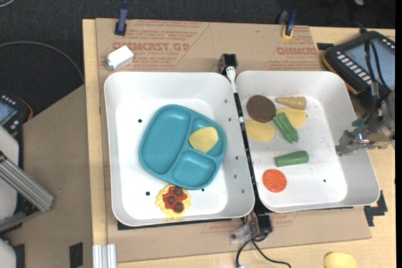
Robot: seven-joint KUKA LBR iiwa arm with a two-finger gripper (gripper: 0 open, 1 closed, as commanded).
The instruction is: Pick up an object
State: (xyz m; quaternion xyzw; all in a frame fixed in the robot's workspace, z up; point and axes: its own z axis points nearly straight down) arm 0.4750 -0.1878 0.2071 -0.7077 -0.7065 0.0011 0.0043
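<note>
Seen from above: in the right bin, a green cylinder lying flat near the middle, long axis running toward the bin's left and right walls, right end tipped slightly to the far side. Just off the near-left end, an orange disc. Well apart, at the bin's right wall, the pincer, gripping nothing visible; open or closed cannot be told. In the left bin, a blue divided plate bearing a yellow piece.
</note>
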